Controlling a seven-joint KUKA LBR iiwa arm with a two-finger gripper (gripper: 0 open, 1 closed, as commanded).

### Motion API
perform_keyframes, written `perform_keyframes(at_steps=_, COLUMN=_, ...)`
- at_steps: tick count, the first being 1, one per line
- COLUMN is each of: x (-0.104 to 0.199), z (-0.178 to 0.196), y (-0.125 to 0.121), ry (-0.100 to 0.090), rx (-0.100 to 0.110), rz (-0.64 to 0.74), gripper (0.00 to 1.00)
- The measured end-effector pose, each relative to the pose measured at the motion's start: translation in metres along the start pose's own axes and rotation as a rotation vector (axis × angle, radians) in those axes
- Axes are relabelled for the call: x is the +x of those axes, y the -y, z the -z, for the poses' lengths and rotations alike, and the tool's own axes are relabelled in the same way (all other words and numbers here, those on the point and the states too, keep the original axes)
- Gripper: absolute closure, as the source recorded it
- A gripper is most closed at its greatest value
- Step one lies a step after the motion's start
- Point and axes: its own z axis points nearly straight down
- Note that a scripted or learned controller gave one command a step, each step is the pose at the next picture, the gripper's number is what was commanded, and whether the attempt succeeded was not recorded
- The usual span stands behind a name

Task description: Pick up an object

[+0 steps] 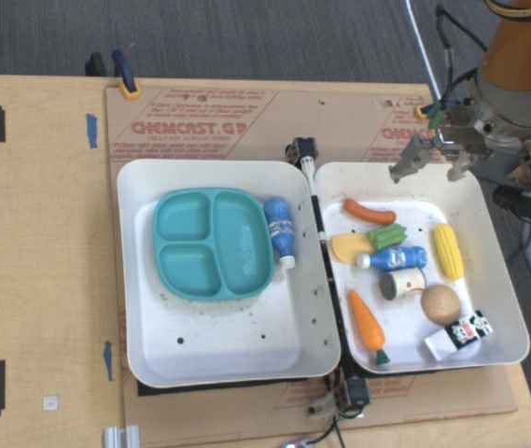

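My gripper hangs over the back edge of the right bin, fingers spread open with nothing between them. Below it in that bin lie a red sausage, a yellow corn cob, a green piece, a pale yellow piece, a blue bottle, a small can, a brown ball, an orange carrot and a white cow-patterned box. The sausage is the item closest to the gripper, down and to its left.
The left bin holds a teal divided plate and a second blue bottle against its right wall. Both bins rest on a cardboard sheet. The orange-banded arm comes in from the upper right.
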Motion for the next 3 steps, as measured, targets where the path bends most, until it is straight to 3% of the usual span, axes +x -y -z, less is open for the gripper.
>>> perform_keyframes(at_steps=1, x=0.0, z=-0.194, y=-0.029, ry=0.001, rx=-0.005, rz=0.058, gripper=0.0)
perform_keyframes(at_steps=2, x=0.001, z=-0.196, y=-0.052, ry=-0.001, rx=0.008, rz=-0.004, gripper=0.0)
perform_keyframes(at_steps=3, x=0.001, z=-0.185, y=-0.052, ry=0.0, rx=0.009, rz=-0.003, gripper=1.0)
